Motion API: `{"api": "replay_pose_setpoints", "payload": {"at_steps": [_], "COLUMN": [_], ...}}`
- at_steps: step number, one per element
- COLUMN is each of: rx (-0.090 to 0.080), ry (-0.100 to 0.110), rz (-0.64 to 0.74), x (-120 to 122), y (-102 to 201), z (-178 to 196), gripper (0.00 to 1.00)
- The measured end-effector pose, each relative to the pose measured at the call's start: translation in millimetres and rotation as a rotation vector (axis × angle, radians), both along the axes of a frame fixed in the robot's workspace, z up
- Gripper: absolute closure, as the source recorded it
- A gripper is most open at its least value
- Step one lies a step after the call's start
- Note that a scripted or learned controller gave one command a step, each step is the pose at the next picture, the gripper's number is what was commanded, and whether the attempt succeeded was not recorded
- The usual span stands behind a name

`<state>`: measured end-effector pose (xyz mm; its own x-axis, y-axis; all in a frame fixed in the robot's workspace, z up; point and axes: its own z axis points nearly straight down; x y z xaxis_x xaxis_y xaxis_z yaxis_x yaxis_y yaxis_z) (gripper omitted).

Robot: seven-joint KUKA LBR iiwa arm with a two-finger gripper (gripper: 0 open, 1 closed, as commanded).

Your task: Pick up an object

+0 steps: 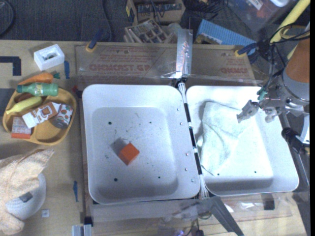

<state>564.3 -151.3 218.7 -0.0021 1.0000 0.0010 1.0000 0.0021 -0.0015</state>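
Observation:
An orange block lies in the left bin, a little left of its middle, with a small grey patch beside its upper left corner. A pale, crumpled cloth covers the left half of the right bin. My gripper hangs over the upper right part of the right bin, open, with nothing between its fingers. Its left finger points down toward the cloth's upper right edge, and I cannot tell whether it touches the cloth.
A yellow bowl with a green bottle, a banana and small packets sits left of the bins. A beige cloth lies below it. A white box stands at the far left. A clear panel runs behind the bins.

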Motion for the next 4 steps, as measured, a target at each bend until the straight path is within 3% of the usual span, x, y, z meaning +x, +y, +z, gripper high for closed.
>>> {"api": "replay_pose_setpoints", "payload": {"at_steps": [1,2,3,4], "rx": [-0.003,-0.001,0.0,-0.002], "ry": [-0.003,0.001,-0.001,-0.004], "rz": [-0.188,-0.228,0.219,0.096], "x": [-11,17,6,56], "y": [16,65,47,52], "z": [109,-35,-37,-119], "gripper": [0.0,0.0,0.0,0.0]}}
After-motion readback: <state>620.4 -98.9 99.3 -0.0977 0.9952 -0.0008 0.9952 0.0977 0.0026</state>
